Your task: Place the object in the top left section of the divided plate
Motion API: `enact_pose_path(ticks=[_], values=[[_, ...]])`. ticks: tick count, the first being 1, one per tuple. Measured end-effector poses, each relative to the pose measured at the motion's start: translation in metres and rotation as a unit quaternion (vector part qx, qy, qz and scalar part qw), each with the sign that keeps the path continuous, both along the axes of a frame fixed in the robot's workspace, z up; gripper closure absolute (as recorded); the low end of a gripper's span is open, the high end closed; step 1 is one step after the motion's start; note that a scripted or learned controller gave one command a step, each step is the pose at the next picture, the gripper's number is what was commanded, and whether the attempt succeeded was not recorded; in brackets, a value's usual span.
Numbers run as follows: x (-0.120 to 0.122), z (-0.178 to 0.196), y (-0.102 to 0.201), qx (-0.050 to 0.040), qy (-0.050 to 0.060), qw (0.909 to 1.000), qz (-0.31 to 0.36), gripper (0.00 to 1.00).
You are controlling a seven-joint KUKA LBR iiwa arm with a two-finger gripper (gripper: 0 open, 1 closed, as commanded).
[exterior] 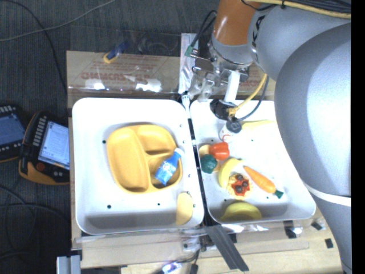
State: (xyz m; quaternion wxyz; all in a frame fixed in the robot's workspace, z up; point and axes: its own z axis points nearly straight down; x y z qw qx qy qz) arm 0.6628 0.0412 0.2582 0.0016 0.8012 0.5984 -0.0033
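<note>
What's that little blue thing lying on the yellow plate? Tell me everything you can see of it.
The small blue bottle looks like a toy of shiny plastic, with a white cap and a pale label. It lies on its side, tilted, cap pointing up and right, in the lower right section of the yellow divided plate in the left bin. It rests on the plate, against that section's rim.
</note>
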Motion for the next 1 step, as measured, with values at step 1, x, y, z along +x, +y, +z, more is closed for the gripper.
enact_pose_path(ticks=[1], values=[[0.0047, -0.0448, -0.0552, 0.0012, 0.000, 0.9978, -0.067, 1.00]])
